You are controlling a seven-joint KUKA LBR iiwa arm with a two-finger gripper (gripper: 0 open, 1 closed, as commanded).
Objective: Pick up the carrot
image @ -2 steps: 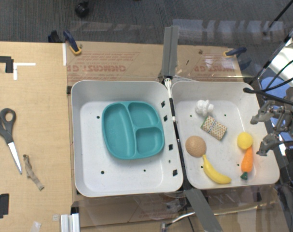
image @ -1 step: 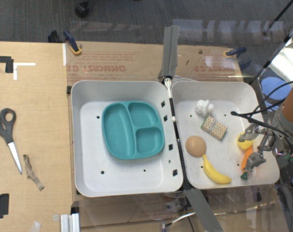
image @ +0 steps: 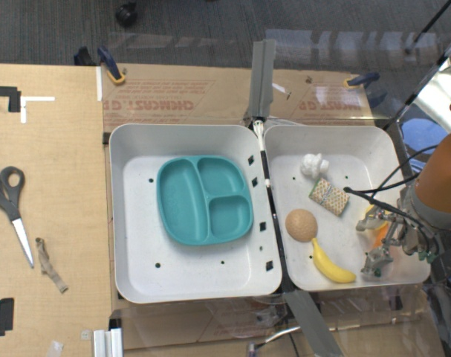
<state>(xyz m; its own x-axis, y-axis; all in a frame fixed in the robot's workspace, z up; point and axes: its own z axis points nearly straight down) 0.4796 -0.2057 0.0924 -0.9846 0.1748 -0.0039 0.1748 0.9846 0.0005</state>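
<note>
My jaws [image: 379, 262] hang low at the four o'clock corner of the right bin [image: 359, 135], down near its floor, and I cannot tell whether they are released or clenched. The carrot [image: 379, 233] is just beside them toward twelve o'clock, a small orange piece partly hidden by my wrist hardware and cables; I cannot tell whether it touches me.

Just toward nine o'clock from the jaws lies a banana [image: 330, 265], curved along the near wall. Beyond it sits a brown egg-shaped ball [image: 302, 224], close to the banana's upper end. Farther in, toward one o'clock from the ball, a patterned little block [image: 329, 197] lies tilted, and past that a small white lump [image: 313, 165] rests near the far wall.

In the left bin [image: 128, 222] a teal divided plate [image: 205, 199] sits near the middle. Well off at nine o'clock on the worktop [image: 47, 162] lie scissors [image: 12, 207].
</note>
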